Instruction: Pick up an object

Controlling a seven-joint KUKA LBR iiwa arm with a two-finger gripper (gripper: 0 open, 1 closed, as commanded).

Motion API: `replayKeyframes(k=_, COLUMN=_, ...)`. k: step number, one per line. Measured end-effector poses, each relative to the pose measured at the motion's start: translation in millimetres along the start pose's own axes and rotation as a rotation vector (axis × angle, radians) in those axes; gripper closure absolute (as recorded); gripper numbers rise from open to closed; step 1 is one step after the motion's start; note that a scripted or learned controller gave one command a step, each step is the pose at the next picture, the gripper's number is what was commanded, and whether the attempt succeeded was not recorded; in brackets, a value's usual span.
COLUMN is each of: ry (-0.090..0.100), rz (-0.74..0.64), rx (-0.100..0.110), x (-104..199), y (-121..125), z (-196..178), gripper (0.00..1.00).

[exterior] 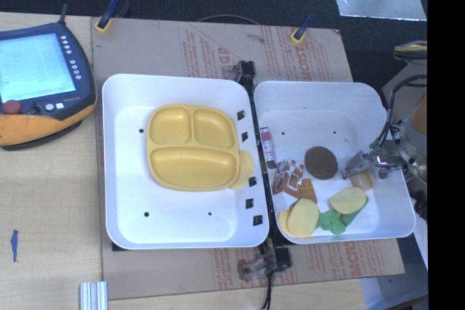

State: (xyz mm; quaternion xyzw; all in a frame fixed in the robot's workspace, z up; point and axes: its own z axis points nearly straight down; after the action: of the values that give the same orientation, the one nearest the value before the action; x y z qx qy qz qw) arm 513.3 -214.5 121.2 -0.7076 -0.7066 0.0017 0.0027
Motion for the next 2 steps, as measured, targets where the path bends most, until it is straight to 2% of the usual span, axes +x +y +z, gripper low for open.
replayKeyframes(k=1, ry=-0.004, rz=-0.013, rx=-0.01, x=87.3, y=56.5, z=27.5, gripper=0.0)
replayKeyframes(k=2, ry=-0.006, rz=-0.007, rx=-0.013, x=26.6, y=134.8, z=-7.4, gripper=0.0)
